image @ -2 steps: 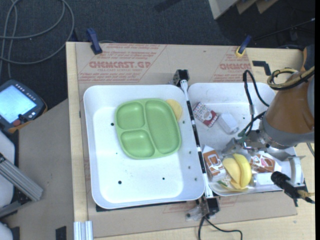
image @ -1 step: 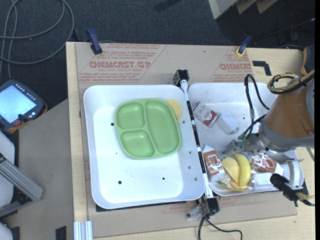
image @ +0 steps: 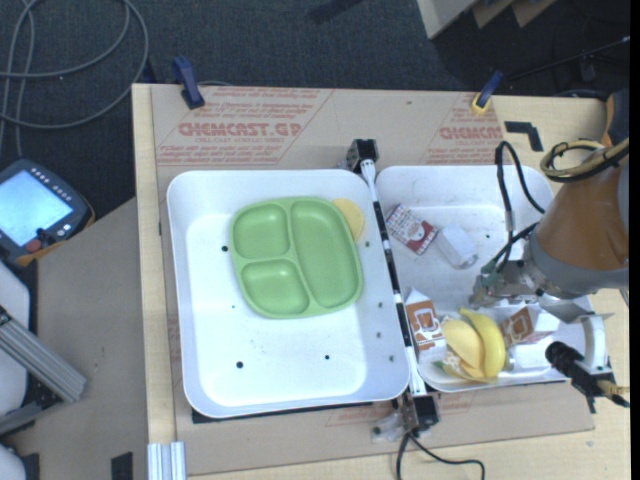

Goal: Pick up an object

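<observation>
The right bin (image: 440, 183) holds a yellow banana (image: 477, 343) at its front, a white and orange carton (image: 424, 326) left of it, a red and white packet (image: 410, 229) further back, a clear plastic piece (image: 458, 247) and a small brown packet (image: 520, 323). My gripper (image: 497, 288) reaches down into this bin from the right, just behind the banana and beside the brown packet. The wrist hides its fingertips. A green divided plate (image: 296, 256) lies in the left bin (image: 200, 298), with a yellow object (image: 350, 214) peeking from under its far right edge.
The arm's orange band (image: 590, 223) and grey wrist cover the right bin's right side. A black divider bar (image: 385, 258) runs between the bins. Blue and yellow clamps (image: 186, 80) hold the cardboard at the back. Cables and a tablet (image: 30, 208) lie left of the bench.
</observation>
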Controlling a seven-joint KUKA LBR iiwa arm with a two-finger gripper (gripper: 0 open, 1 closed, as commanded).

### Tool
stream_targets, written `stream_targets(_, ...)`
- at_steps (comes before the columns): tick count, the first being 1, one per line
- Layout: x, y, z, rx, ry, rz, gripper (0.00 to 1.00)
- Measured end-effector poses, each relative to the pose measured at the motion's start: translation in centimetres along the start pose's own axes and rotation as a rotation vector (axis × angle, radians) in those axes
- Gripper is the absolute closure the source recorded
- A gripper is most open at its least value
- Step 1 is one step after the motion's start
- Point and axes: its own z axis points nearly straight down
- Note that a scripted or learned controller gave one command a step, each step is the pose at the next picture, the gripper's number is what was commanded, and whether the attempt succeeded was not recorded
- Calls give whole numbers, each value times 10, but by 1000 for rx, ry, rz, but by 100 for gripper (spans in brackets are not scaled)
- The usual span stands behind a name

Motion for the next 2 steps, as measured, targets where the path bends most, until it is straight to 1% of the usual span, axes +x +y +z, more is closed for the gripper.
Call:
stream_targets(1,0,0,0,1,0,-1,0)
stream_targets(2,-53,102,-49,28,9,1,0)
